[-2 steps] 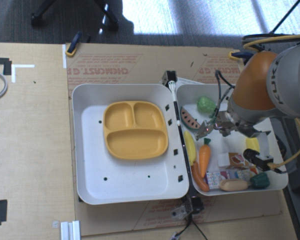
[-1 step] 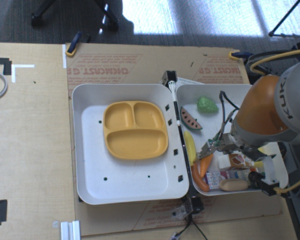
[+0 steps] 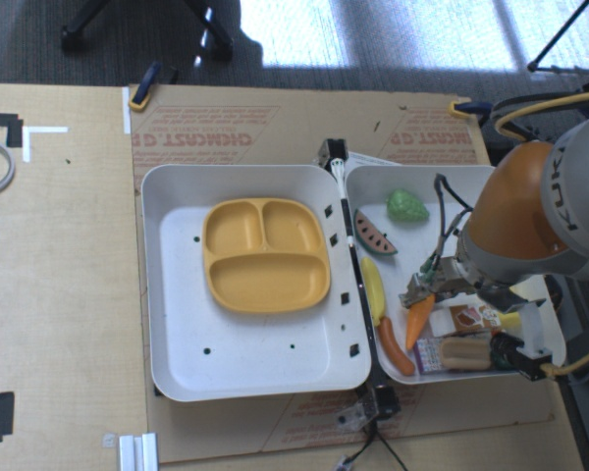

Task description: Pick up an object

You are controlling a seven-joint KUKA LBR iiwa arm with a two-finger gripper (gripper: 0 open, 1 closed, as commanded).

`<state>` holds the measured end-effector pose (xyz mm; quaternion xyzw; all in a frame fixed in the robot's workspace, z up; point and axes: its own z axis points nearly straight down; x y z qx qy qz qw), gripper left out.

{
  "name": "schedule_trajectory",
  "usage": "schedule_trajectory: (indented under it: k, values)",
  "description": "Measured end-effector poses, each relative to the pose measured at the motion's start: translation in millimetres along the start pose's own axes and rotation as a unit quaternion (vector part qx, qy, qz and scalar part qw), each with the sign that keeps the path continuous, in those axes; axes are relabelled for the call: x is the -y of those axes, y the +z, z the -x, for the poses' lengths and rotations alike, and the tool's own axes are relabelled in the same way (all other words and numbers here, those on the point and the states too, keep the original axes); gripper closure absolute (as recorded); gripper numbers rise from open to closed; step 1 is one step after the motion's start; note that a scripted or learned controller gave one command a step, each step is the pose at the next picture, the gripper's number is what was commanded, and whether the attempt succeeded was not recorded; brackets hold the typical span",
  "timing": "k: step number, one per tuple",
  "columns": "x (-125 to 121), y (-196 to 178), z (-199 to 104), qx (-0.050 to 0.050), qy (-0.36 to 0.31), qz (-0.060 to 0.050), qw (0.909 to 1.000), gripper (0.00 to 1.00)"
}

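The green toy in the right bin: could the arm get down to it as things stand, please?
Probably yes. The green toy lies by itself near the far wall of the right bin, with bare floor around it; the watermelon slice is apart, and the gripper is close by.

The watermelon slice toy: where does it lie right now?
The watermelon slice lies in the right bin, near its left wall, just below and left of the green toy and above the banana.

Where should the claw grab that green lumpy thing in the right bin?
Probably from straight above, closing across the middle of the green lump. It lies alone on bare bin floor, apart from the watermelon slice, so both sides look free.
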<state>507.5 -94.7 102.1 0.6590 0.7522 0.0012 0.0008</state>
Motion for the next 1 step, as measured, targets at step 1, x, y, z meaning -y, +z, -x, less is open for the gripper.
schedule_trajectory:
  k: [1]
  values:
    - [-44.7, -141.4, -30.6, 0.001, -0.045, -0.001, 0.9990, 1.00]
